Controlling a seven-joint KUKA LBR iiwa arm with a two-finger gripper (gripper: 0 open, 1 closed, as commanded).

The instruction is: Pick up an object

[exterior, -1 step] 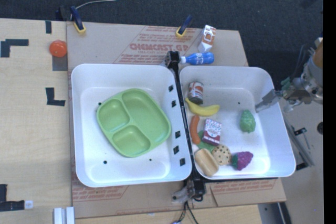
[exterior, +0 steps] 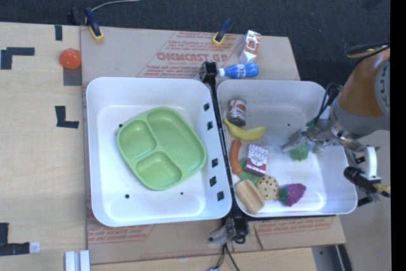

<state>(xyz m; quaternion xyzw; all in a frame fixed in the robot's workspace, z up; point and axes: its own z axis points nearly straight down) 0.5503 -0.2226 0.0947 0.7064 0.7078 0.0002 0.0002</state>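
Note:
In the right bin [exterior: 317,93], my gripper [exterior: 299,140] reaches in from the right, low over the bin floor. A small green toy [exterior: 299,152] lies right at its tip, touching or just under it; I cannot tell whether it is gripped. To the left in the same bin lie a can [exterior: 237,112], a yellow banana [exterior: 246,132], an orange carrot [exterior: 235,155], a red box [exterior: 257,159], a cookie [exterior: 268,186], a bread roll [exterior: 248,195] and purple grapes [exterior: 292,193].
The left bin [exterior: 104,200] holds a green divided plate [exterior: 162,147]. Behind the bins on the cardboard lie a blue bottle [exterior: 241,71] and a white carton [exterior: 252,44]. An orange ball [exterior: 70,59] sits far left. The grey-and-orange arm [exterior: 365,95] stands over the right bin's edge.

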